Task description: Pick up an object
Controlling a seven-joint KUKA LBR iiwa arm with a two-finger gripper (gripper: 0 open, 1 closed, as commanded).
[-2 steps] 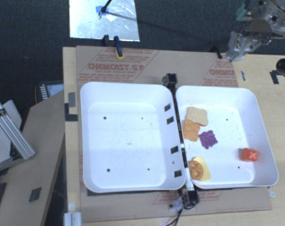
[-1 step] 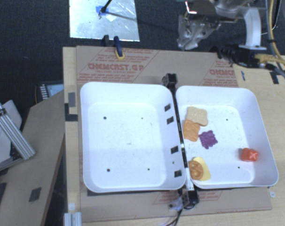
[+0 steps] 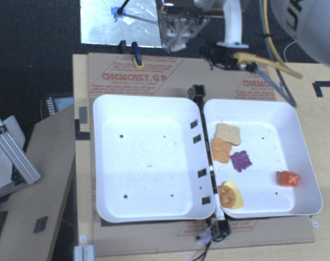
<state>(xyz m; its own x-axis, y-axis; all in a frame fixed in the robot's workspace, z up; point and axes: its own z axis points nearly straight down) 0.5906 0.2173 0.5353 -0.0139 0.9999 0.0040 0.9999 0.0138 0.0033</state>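
Pre-grasp: gripper (image 3: 175, 37) high behind the bins.
I can't tell its grip state; next, descend onto the red block (image 3: 288, 178).

Left bin (image 3: 108, 145) lies open; right bin (image 3: 295, 140) has toys (image 3: 230, 151) crowding its left side.

Dark carpet-ish floor (image 3: 34, 31) all around a light wooden tabletop (image 3: 56, 145). Shiny metal sheet (image 3: 118, 12) past its far edge, aluminium rail (image 3: 10, 145) off the left edge. Lighting's pretty even.
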